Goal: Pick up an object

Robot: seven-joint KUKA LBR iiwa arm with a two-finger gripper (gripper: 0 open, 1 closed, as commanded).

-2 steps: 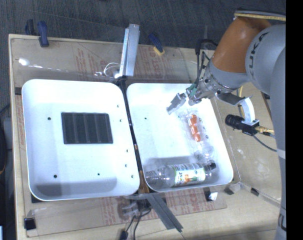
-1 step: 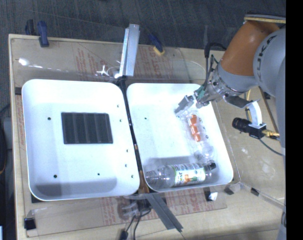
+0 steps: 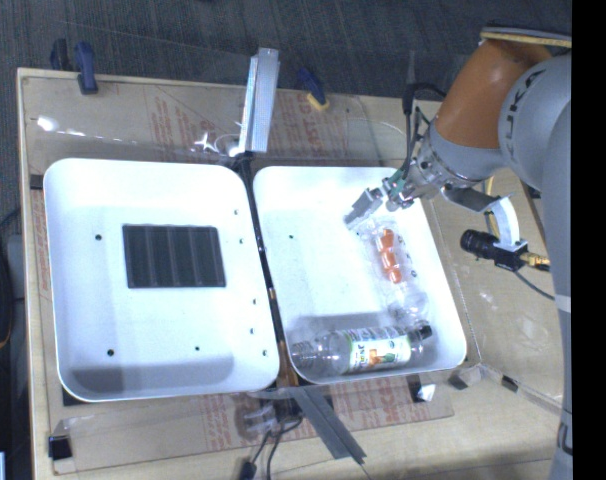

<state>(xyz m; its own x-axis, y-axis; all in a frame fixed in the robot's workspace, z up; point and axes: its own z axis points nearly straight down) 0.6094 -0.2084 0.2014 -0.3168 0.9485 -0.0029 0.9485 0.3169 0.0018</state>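
Two clear plastic bottles lie in the right bin (image 3: 303, 268). One with an orange label (image 3: 391, 258) runs along the bin's right side, from the upper middle toward the front. The other, with a green and orange label (image 3: 368, 351), lies along the front wall. My gripper (image 3: 368, 206) hangs low over the bin's upper right part, right by the upper end of the orange-label bottle. Whether it touches the bottle cannot be made out. The grey arm with its orange band (image 3: 483, 98) reaches in from the right.
The left bin (image 3: 83, 318) holds a dark ribbed rectangular pad (image 3: 173, 256). A grey metal bar (image 3: 258, 103) stands behind the seam between the bins. Blue clamps (image 3: 83, 66) sit on the bench's back edge. A black cable fitting (image 3: 488, 248) hangs beside the right bin.
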